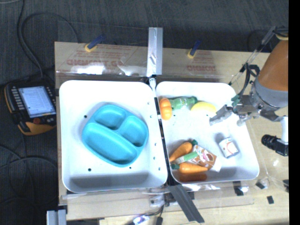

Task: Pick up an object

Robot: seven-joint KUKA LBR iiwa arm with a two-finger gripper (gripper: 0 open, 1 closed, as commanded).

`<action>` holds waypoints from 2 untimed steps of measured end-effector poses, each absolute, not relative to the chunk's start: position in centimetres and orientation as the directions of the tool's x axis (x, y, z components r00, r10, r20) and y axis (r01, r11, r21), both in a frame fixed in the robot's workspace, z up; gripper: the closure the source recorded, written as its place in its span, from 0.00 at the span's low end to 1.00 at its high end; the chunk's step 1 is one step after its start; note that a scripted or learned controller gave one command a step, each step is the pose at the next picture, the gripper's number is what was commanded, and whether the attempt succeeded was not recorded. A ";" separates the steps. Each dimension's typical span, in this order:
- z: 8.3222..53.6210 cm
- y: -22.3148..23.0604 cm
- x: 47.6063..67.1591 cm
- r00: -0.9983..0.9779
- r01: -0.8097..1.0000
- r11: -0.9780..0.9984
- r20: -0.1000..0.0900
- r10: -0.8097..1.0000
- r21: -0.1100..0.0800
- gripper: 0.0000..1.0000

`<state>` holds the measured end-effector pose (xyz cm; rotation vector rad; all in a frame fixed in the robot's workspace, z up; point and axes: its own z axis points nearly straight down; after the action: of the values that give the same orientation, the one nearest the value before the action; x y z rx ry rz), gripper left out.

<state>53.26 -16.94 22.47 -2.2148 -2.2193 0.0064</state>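
I am reaching in from the right, my wrist hanging over the right bin near its right wall. My jaws are pointing leftward above the bin floor, with one finger jutting toward the yellow lemon. I cannot tell whether my jaws are spread or pressed together from this angle, and nothing is showing between them.

The things I could pick are all lying in the right bin. The lemon is sitting near the far wall, just beside a green bottle lying on its side, which is touching a small orange fruit by the divider. A small white carton is lying below my jaws, apart from them. Toward the near wall, two carrots are lying against a colourful snack packet.

The left bin is holding a blue divided tray. Both bins are resting on the tabletop.
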 end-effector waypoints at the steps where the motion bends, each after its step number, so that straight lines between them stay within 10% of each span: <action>1: 9.1 -17.8 59.1 0.016 1.000 -0.016 -0.002 1.000 -0.003 0.00; 2: 8.7 -16.3 66.7 0.193 0.981 -0.194 -0.009 0.981 -0.012 0.00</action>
<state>66.66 -16.28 8.74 -2.4244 -1.9928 0.0230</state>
